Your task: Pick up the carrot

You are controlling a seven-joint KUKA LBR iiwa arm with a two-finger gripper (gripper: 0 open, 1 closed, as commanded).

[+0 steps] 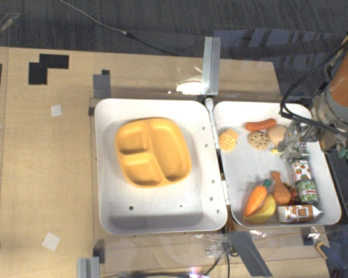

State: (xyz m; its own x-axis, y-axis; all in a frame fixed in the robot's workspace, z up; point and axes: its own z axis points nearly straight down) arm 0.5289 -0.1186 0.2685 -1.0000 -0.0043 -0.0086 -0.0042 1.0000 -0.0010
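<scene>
The carrot (pixel 256 199), orange with a small green top, lies in the right bin (pixel 243 172) near its front edge, leaning on a yellow banana-like piece (pixel 265 211). My gripper (pixel 292 143) hovers over the right bin's back right part, beside a round bun (pixel 276 134). It is well behind and to the right of the carrot and does not touch it. The grey arm with its orange band (pixel 345 83) comes in from the right edge.
In the right bin there are also a sausage (pixel 260 124), a cookie (pixel 257 139), a yellow waffle piece (pixel 228 139), a drumstick (pixel 280 191), a can (pixel 303 177) and a small carton (pixel 298 214). A yellow divided plate (pixel 152 152) sits in the left bin (pixel 113 207).
</scene>
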